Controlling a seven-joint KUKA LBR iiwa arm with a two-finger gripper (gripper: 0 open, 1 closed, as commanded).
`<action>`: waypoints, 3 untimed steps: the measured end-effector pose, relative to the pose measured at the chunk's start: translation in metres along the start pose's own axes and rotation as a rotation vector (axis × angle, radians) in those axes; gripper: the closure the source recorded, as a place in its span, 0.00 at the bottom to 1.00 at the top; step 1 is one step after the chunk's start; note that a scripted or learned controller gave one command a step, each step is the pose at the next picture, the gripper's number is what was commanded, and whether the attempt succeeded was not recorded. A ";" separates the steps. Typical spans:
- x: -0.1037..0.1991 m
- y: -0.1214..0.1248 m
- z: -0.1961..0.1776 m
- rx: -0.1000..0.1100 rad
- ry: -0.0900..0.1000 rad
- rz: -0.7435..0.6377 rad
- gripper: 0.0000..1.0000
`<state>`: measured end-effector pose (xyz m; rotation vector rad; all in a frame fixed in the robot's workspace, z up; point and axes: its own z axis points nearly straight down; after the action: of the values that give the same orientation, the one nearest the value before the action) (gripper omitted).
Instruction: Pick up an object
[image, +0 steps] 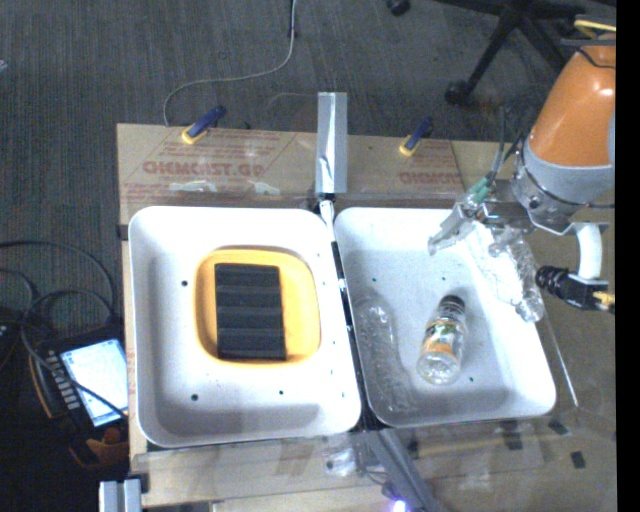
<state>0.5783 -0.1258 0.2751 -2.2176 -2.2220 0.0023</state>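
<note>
A small clear plastic bottle with an orange label lies on its side in the right bin, cap pointing to the far side. A yellow tray-like object holding a black ribbed block lies in the left bin. My gripper hangs over the far right part of the right bin, above and to the right of the bottle. Its two fingers are spread apart, open, with nothing between them.
A clear, see-through plastic item lies along the left wall of the right bin, close to the bottle. A metal strip stands behind the rim where the bins meet. Blue-and-yellow clamps hold the backboard.
</note>
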 end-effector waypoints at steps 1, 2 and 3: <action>-0.041 -0.026 0.093 0.000 0.001 -0.102 0.00; -0.048 -0.039 0.171 -0.019 -0.005 -0.236 0.00; -0.048 -0.038 0.162 -0.021 -0.003 -0.237 1.00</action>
<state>0.5397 -0.1733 0.1131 -1.9501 -2.4812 -0.0175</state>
